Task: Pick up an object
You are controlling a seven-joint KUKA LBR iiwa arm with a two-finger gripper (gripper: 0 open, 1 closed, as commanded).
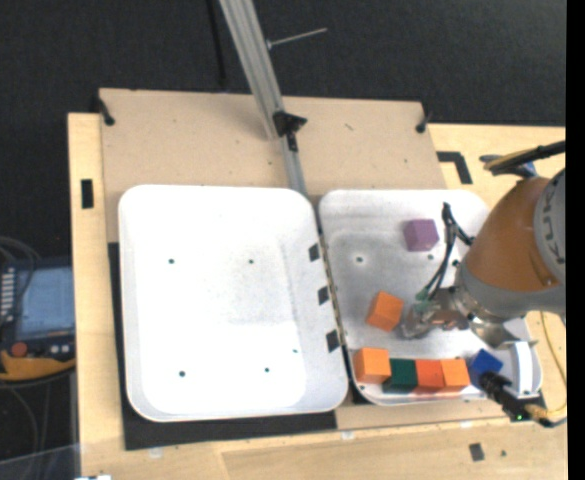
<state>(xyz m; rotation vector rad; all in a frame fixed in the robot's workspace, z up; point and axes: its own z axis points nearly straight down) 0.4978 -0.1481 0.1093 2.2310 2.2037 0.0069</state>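
The right bin (pixel 372 218) holds several blocks. A purple block (pixel 420 234) lies near its back. An orange block (pixel 384 311) sits tilted in the middle. Along the front wall stand an orange block (pixel 374 364), a dark green block (pixel 403 374), two more orange blocks (pixel 442 373) and a blue block (pixel 485 364). My gripper (pixel 424 320) is low in the bin, just right of the tilted orange block and behind the front row. The arm's grey body and orange band (pixel 507 243) cover the bin's right part.
The left bin (pixel 217 298) lies beside the right one, with black clips (pixel 324 293) on the shared edge. A metal rail (pixel 257 63) slants in from the back. A handheld controller (pixel 37 308) with cables sits at the far left.
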